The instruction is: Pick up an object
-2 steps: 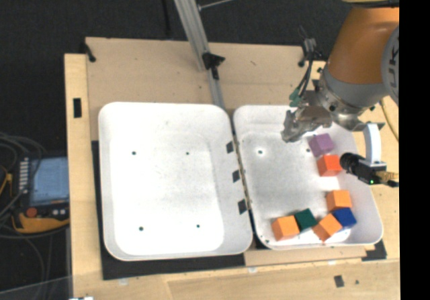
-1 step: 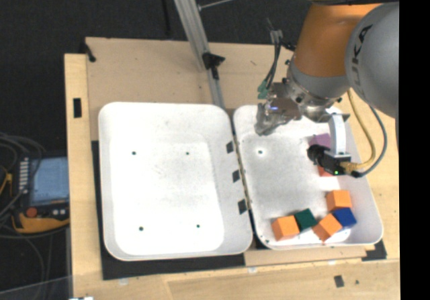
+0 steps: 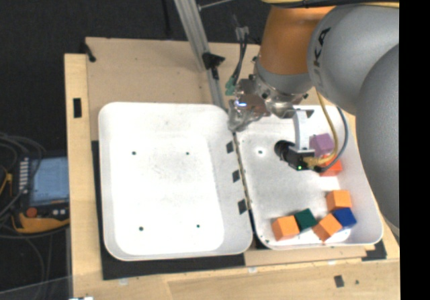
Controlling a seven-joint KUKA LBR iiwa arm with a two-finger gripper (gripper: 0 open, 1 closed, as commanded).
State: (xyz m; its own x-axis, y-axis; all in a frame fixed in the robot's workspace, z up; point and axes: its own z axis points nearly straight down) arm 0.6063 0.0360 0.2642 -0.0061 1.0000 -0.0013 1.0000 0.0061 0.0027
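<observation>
On the pale wooden table (image 3: 154, 70), the shallow white bin on the left (image 3: 161, 158) showed a bare floor marked by a few dark dots. Over the divide between the bins, toward their far end, hung the metal gripper (image 3: 243, 112). Whether it was spread or pressed together could not be told, and nothing could be seen held in it.

The shallow white bin on the right (image 3: 265, 184) carried every candidate for the pick. Along its near wall lay a small orange cube (image 3: 285, 226) touching a dark green cube (image 3: 306, 218), then a second orange cube (image 3: 329, 226) against a blue cube (image 3: 344, 217). A third orange cube (image 3: 339, 198) sat just beyond the blue one. Farther back were a lilac cube (image 3: 321, 143) and a partly hidden orange-red block (image 3: 332, 168).

That made two bins and seven blocks: three orange, and one each of green, blue, lilac and orange-red.

The blocks looked light, stiff and flat-sided, unlikely to crush or roll. A grip across two opposite faces should suit them. The near row was crowded and close to the wall, so the third orange cube probably offered freer sides.
</observation>
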